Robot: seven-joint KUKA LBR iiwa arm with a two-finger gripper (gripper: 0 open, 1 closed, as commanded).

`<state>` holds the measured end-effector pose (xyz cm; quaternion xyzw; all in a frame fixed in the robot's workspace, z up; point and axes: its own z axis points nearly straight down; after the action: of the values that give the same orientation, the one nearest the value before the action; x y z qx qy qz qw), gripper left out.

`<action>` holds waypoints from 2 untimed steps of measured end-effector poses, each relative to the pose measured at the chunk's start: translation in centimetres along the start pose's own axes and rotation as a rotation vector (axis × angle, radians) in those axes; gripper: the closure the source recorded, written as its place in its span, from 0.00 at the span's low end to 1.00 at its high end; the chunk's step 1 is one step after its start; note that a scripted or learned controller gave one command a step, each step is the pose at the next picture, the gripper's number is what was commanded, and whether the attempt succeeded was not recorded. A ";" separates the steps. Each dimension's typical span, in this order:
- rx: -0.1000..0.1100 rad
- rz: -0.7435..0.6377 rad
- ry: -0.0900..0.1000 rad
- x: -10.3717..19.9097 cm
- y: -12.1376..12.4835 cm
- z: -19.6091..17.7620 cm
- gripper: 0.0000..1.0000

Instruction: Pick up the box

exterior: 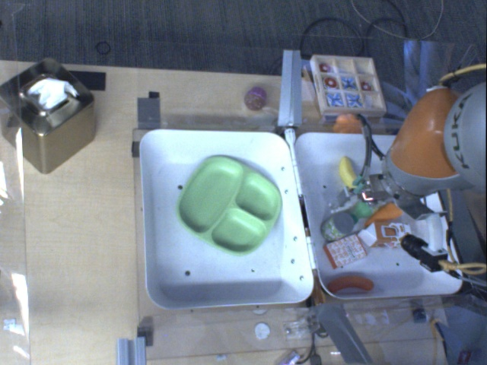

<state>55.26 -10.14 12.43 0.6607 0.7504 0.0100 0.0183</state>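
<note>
So the box (347,250), the little red patterned one, is lying flat in the right bin (403,280), near that bin's front-left corner, and it hasn't been lifted yet as far as I can tell. The claw (368,197) is down in the same bin, up and to the right of the box, buried in the clutter. Honestly it's too small and murky there to say whether it's open or closed, or whether it has anything at all, so I can't tell. Nothing shows the box gripped, so I'd say the pick itself is all still to do.

Stuff crowding the box: a grey-green can (339,224) right at its upper-left edge, an orange-and-white carton (389,232) just to its right, a red sausage-looking thing (351,284) just in front of it, and a yellow banana (347,172) further back. The can and carton look like the real nuisance for getting around the box cleanly.

Off to the left of the box, the left bin (163,280) holds a green divided plate (229,203). The surface (84,242) beyond that carries a tissue box (49,124).
</note>
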 end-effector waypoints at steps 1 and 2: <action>0.030 -0.148 0.015 3.0 -3.6 -6.4 0.00; 0.031 -0.163 0.016 2.4 -5.3 0.1 0.00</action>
<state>49.68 -8.44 12.10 0.5976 0.8018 0.0022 0.0031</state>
